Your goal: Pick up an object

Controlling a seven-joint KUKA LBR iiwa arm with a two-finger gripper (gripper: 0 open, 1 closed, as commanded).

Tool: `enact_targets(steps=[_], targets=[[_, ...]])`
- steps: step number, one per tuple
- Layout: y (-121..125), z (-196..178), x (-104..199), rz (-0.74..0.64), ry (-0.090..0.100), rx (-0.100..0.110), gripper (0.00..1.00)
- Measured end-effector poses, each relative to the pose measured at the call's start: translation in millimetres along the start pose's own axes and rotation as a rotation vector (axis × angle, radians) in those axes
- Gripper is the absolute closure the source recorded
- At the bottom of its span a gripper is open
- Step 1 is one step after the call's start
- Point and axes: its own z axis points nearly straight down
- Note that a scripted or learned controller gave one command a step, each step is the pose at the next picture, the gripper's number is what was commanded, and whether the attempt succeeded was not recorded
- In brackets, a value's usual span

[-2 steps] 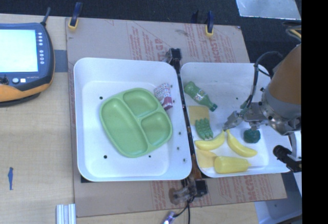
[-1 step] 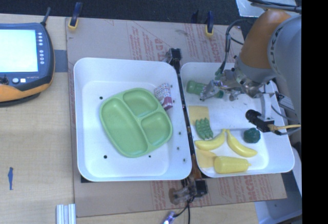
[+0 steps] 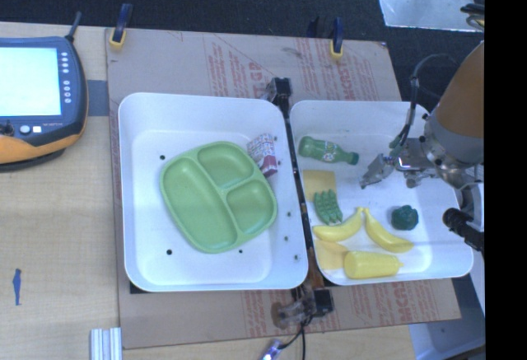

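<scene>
My gripper (image 3: 377, 170) hangs over the middle of the right bin (image 3: 436, 123), reaching in from the right, with bare bin floor under it. Just to its upper left lies a green bottle (image 3: 328, 151) on its side. A dark green round object (image 3: 404, 218) sits below and to the right of the gripper. Two yellow bananas (image 3: 339, 228) (image 3: 385, 236) lie toward the bin's front, beside a yellow cylinder (image 3: 370, 265). At the bin's left side are a flat yellow piece (image 3: 319, 180) and a small green ribbed toy (image 3: 328, 207).
The left bin (image 3: 140, 226) holds a green divided plate (image 3: 218, 195) and a small red-and-white can (image 3: 263, 152) by its right wall. A teach pendant (image 3: 37, 99) rests on the bench at far left. Clamps (image 3: 336, 35) hold the board's back edge.
</scene>
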Motion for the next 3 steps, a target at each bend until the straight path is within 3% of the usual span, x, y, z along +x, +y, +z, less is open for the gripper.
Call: enact_targets(steps=[1,2,3], targets=[[-44.2,74.2,-71.7,-0.001,-0.001,0.002,0.0],[-43.3,63.7,-71.9,-0.007,-0.001,0.003,1.0],[31.6,26.1,-20.5,-0.002,0.001,-0.001,1.0]])
